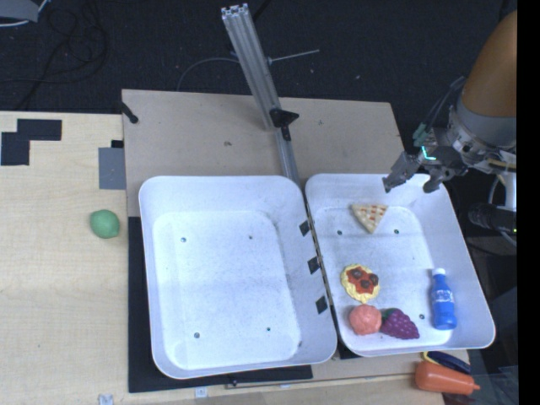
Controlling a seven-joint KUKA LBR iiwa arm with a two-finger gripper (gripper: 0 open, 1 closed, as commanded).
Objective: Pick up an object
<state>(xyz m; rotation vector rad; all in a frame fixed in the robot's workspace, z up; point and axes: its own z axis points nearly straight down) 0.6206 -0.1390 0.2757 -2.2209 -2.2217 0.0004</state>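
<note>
The right bin (329,194) holds a pizza slice (369,217) near its far side. A round yellow pastry with red topping (360,283), a pink-red ball (364,320), purple grapes (399,324) and a blue bottle (441,298) lie toward its near side. My gripper (413,179) hangs over the bin's far right corner, above and to the right of the pizza slice. Its two dark fingers are spread apart with nothing between them.
The left bin (221,277) sits beside the right one. A green ball (105,224) lies on the bench at the left. An orange carrot-like toy (445,379) rests outside the right bin's near corner. A metal rail (259,67) slants up behind the bins.
</note>
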